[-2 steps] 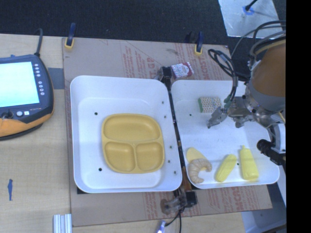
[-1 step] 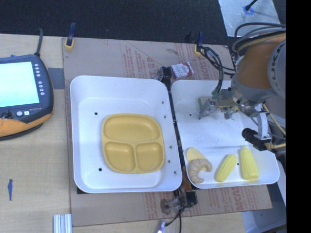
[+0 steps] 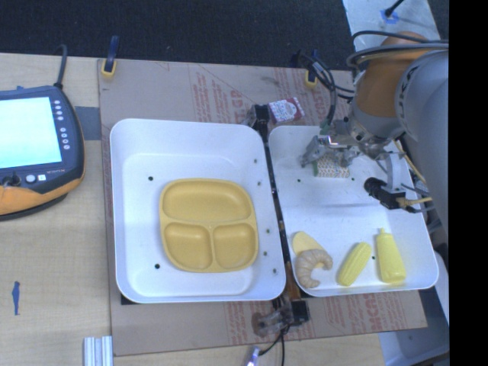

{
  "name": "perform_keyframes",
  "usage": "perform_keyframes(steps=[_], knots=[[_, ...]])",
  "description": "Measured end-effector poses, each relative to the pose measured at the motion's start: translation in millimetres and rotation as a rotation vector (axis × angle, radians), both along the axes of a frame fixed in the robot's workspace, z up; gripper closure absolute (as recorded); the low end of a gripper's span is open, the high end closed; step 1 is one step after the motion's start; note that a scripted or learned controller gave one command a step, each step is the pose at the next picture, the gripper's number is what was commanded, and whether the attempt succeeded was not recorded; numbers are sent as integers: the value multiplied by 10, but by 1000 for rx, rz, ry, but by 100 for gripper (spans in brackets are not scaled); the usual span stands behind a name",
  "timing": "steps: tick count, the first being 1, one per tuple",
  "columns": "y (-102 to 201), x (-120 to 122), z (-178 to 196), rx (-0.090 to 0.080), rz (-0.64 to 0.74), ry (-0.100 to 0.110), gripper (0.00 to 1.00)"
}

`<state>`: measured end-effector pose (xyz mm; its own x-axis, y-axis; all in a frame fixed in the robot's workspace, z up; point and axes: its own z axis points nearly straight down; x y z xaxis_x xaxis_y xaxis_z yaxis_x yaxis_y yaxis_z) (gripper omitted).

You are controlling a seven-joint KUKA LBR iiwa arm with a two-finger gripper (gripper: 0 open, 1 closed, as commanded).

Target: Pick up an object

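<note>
In the right bin [image 3: 427, 277], you are looking at four objects lying along the near edge: a croissant [image 3: 313, 268] touching a pale yellow wedge [image 3: 303, 242], then a corn cob [image 3: 354, 264], then a yellow bottle [image 3: 390, 256] just beside it. At the far end of that bin, the tool [image 3: 329, 152] is hovering over a small speckled block [image 3: 332, 168]; you cannot tell how wide it is standing. The left bin [image 3: 130, 204] is holding a yellow divided plate [image 3: 208, 225]. A pendant with a screen [image 3: 34, 147] is resting on the surface [image 3: 53, 280] at the left.
</note>
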<state>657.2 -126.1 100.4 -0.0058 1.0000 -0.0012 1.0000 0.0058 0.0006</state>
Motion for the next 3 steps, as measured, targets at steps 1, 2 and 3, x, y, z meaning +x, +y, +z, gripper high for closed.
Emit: perform_keyframes(steps=[1,2,3], knots=[[143,-80,-35,-8,2,-8,0],[86,12,-42,-1,1,-2,0],[74,24,80,-3,3,-6,100]])
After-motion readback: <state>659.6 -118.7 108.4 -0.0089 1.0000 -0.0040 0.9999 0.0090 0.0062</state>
